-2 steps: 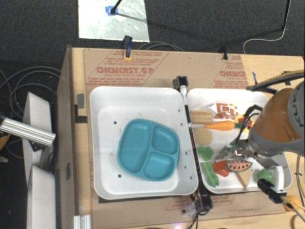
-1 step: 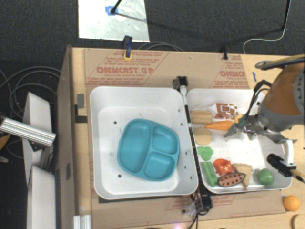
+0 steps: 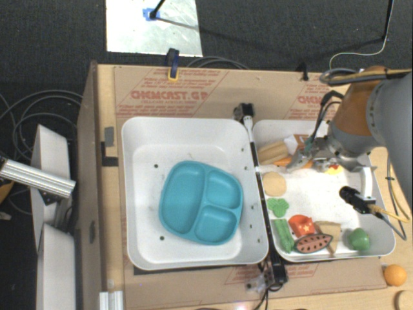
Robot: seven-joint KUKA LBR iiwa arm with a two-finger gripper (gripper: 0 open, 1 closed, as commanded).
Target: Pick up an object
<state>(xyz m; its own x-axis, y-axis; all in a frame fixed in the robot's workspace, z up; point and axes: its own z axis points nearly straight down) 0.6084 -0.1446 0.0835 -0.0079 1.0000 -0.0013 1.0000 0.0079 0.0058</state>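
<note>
Brown speckled piece (image 3: 313, 243) long axis left-right, hand (image 3: 298, 160) grip unclear, over right bin (image 3: 381, 241)

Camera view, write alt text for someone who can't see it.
A grey robot arm reaches from the right into the right bin, which holds small toy foods. The left bin holds a blue divided plate.

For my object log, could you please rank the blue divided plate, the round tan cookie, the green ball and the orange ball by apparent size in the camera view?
1. blue divided plate, by far.
2-4. round tan cookie, green ball and orange ball: look too alike to rank.
</note>
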